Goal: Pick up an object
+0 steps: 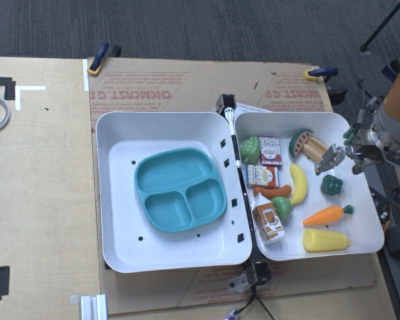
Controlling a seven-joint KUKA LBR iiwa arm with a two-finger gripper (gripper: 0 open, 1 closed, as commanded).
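Toy food fills the right-hand shallow white bin [360,245], and any one piece would satisfy the task. The likeliest candidate, judging by the arm's position, is the small dark-green plastic pepper-like piece [331,185] lying near the bin's right wall, just below the gripper [343,155]. Close by are a wooden-looking mushroom with a green cap [307,145], a yellow plastic banana [298,182], an orange plastic carrot with a green top [328,215] and a yellow plastic corn-like piece [327,241]. Farther left are small printed cartons [269,151], a green leafy vegetable [251,150] and a brown-and-white carton [267,222].

These pieces look light, hollow and rigid, with smooth, glossy skins that would likely slip between hard fingers. The dark-green piece is compact and rounded, so I would judge a grip across its widest middle safest; a pinch near an edge could squirt it sideways. It stands apart from its neighbours, leaving room for fingers on both sides.

The gripper hovers over the bin's upper right area, fingers spread moderately apart, nothing between them and nothing touched. The left-hand white bin [113,179] holds a teal plastic divided tray [180,189].
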